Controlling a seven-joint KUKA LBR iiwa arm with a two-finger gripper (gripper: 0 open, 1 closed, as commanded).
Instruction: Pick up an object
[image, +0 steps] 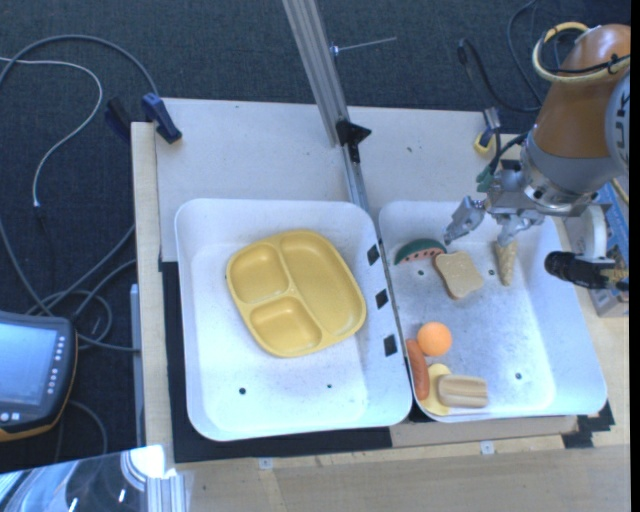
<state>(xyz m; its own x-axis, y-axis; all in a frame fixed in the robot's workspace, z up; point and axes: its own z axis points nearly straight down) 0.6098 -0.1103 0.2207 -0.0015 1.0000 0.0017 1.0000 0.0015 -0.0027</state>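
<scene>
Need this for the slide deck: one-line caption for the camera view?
Open tool hovers above the toast in the right bin; yellow tray sits in the left bin.

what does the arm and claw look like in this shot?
The arm has an orange, rounded upper segment with a yellowish ring at its top and a grey section below. The claw is grey metal with two slim fingers. Dark cables run beside the wrist.

One fixed camera looks down at a slant on both white bins (200, 300).
</scene>
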